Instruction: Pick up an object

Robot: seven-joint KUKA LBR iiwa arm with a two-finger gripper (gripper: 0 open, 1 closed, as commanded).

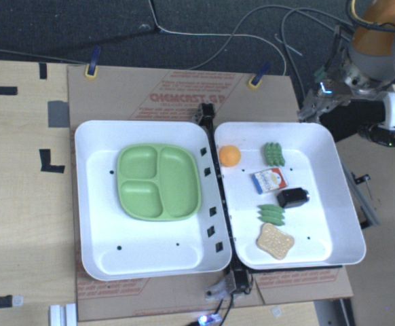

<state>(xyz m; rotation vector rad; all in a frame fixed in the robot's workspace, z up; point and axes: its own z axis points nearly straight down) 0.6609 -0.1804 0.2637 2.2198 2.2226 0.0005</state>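
Camera view

Arm: the arm (374,26) came in at about 2 o'clock of the picture, grey with an orange band, above and outside the right bin's far corner.

Gripper: the gripper (317,100) hung near the right bin's 1 o'clock corner, just beyond its rim, over the tabletop. Whether it was open or closed could not be told, as it was small and dark against the background. Nothing showed held in it.

Right bin: the right bin (343,216) sat at 3 o'clock of the picture, touching the left bin along a black seam.

Orange: an orange ball (230,155) lay at 10 o'clock in the right bin, near the seam.

Green piece, far: a ribbed green item (273,153) lay at 12 o'clock in that bin, well apart from the ball.

Box: a small red, white and blue box (269,180) lay near the bin's centre, tilted.

Black item: a black block (293,197) lay just beside the box, at its 4 o'clock.

Green piece, near: a second green pod (271,214) lay at 6 o'clock of the box.

Bread: a tan slice (275,241) lay at 6 o'clock in the bin, just below the pod.

Left bin: the left bin (96,236) held a green plate (159,182) with three compartments, set toward its centre.

Tabletop: the tabletop (21,195) carried brown cardboard (184,94) under both bins, and black tape marks at 9 o'clock.

Cables: cables (252,19) ran over the dark surface at 12 o'clock.
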